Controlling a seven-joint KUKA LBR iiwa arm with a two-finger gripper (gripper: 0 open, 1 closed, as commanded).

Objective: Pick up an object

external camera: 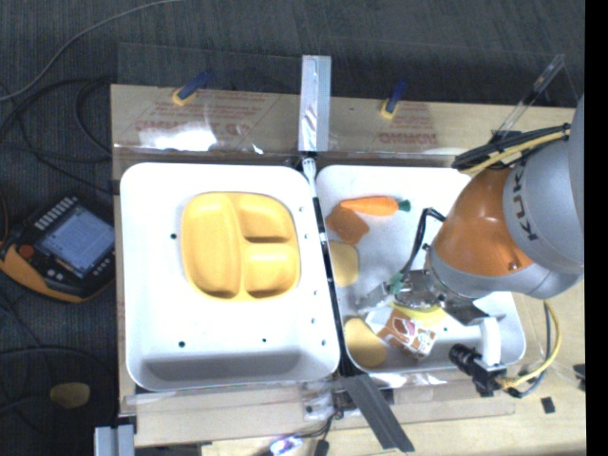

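The right bin (380, 180) holds a carrot (370, 206) near its far wall, an orange wedge-shaped piece (346, 224) beside it, a yellowish piece (344, 265) along the left wall and a tan round piece (365, 342) at the near left corner. A yellow object with a red-and-white printed label (410, 327) lies in the near middle. My gripper (410, 297) is low in the right bin, directly over that labelled object. The wrist and the orange band hide the fingers.
The left bin (152, 283) holds a yellow divided tray (240, 244). A metal divider (314, 103) stands between the bins at the back. A handheld pendant (59, 247) lies on the floor to the left. Cables run by the right bin's near corner (494, 369).
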